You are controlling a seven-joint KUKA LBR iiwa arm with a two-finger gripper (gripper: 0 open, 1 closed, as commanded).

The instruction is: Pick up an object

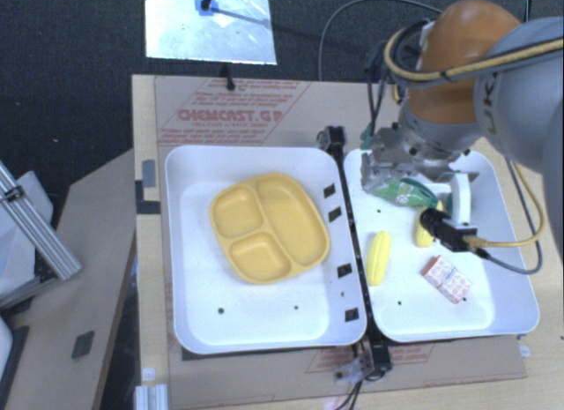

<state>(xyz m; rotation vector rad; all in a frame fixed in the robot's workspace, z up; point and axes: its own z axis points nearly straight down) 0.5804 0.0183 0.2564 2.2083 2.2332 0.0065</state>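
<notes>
Hanging over the far half of the right bin [498, 311], the gripper [388, 170] sits low above a green packet [407, 193]. Whether it is open or closed cannot be told from this angle, and nothing shows it holding the packet.

The packet lies flat near the bin's far left corner, and its glossy, crinkled film carries white print. Its long axis runs across the bin, dipping slightly toward the near right.

A yellow cob [378, 257] lies nearer the front, just beside the bin's left wall. It is rounded and ridged, and its long axis runs almost front to back. A pink block [446, 278] with a pale pattern lies on the right, angled from far left to near right. A smooth, narrow white piece [462, 197] lies by the right wall, running front to back. A small yellow thing [425, 237] between cob and block is partly hidden, so its shape is unclear.

The left bin [194, 311] holds a yellow tray [269, 226], a smooth, matte, rounded rectangle with three compartments, set on a slant.
</notes>
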